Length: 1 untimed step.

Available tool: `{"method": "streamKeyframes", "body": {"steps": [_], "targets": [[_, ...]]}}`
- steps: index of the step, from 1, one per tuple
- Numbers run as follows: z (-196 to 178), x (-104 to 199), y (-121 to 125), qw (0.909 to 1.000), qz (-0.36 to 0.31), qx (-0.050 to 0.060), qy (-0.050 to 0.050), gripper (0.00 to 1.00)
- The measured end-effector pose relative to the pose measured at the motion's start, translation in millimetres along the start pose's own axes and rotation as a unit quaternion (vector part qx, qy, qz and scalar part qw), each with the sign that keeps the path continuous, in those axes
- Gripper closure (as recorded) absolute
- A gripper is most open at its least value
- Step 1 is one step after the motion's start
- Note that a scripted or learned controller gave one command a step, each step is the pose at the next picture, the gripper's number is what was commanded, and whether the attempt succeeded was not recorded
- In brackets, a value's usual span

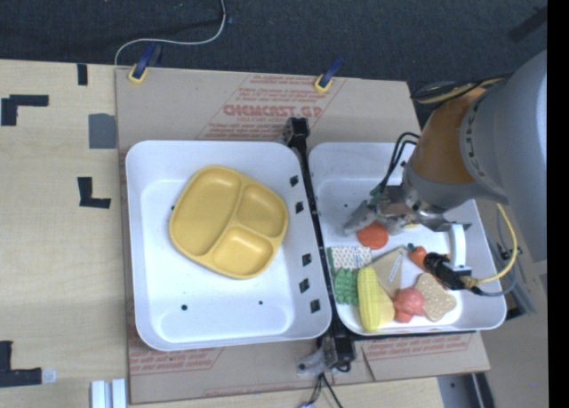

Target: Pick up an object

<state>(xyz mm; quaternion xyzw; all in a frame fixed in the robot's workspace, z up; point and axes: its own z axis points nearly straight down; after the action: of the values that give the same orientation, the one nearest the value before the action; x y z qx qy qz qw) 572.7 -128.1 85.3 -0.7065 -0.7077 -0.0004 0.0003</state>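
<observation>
Arm: the grey arm with an orange band reaches in from the right, over the right white bin.
Gripper: the two-finger gripper hangs low, just above a round red-orange toy tomato. I cannot tell if it is apart or together.
Toy food: a yellow corn cob, a small orange carrot, a tan bread slice and a pink-red lump lie near the front of that bin.
Left white bin: a yellow plastic plate with three parts sits in it.
</observation>
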Motion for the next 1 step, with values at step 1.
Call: {"method": "streamKeyframes", "body": {"steps": [1], "targets": [[-0.4,11.5,-9.8,1.0,0.0,-0.002,-0.002,0.0]]}}
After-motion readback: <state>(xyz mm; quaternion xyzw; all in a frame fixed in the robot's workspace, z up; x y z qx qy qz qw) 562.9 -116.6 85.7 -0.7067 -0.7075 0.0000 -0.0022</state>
